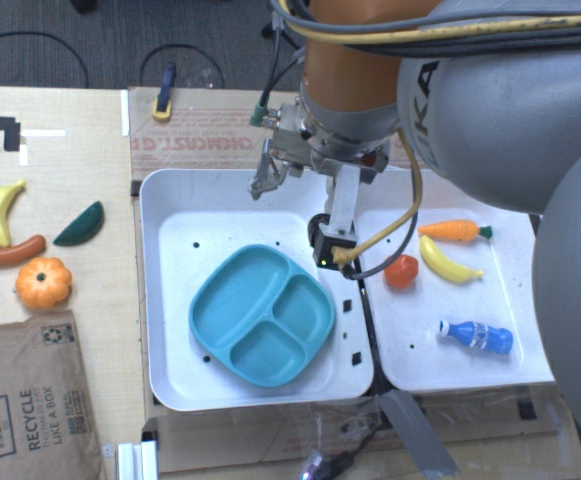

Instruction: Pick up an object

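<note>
the gripper (pixel 267 180) is held at the far rim of the white bin (pixel 170 238), opening not discernible; the blue tray (pixel 262 314) is found nearer the camera

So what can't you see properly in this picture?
All in the camera view:
- Right bin: its far side and right corner are hidden behind the arm.
- Bottle: the label is too small to read.
- Box: cut off by the left and bottom edges.
</note>
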{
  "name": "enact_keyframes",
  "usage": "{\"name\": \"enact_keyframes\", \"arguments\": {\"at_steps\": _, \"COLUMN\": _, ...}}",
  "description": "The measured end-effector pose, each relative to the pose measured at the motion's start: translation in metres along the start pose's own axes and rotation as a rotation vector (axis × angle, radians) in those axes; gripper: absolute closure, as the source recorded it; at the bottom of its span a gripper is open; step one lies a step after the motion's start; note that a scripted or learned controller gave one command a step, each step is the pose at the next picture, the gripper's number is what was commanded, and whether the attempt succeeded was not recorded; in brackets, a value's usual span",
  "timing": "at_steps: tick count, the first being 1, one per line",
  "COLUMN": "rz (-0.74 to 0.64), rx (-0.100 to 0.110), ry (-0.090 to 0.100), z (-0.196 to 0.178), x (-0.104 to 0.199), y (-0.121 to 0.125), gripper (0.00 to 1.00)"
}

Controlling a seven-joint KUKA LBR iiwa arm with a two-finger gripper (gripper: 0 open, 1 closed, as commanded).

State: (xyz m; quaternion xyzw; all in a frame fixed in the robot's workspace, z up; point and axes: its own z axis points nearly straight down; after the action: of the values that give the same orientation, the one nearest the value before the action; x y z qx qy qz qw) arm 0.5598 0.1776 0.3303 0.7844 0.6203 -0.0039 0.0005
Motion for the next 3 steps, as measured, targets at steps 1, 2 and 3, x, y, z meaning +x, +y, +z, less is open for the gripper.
{"name": "enact_keyframes", "arguments": {"at_steps": 1, "rz": -0.039, "rx": -0.001, "ry": 0.0, "z": -0.004, "x": 0.002, "y": 0.007, "gripper": 0.0}}
{"name": "enact_keyframes", "arguments": {"at_steps": 2, "rz": -0.108, "rx": 0.0, "ry": 0.0, "z": 0.045, "x": 0.065, "y": 0.057, "gripper": 0.0}}
{"name": "enact_keyframes", "arguments": {"at_steps": 3, "rz": -0.037, "rx": 0.002, "ry": 0.001, "z": 0.073, "x": -0.022, "y": 0.088, "gripper": 0.0}}
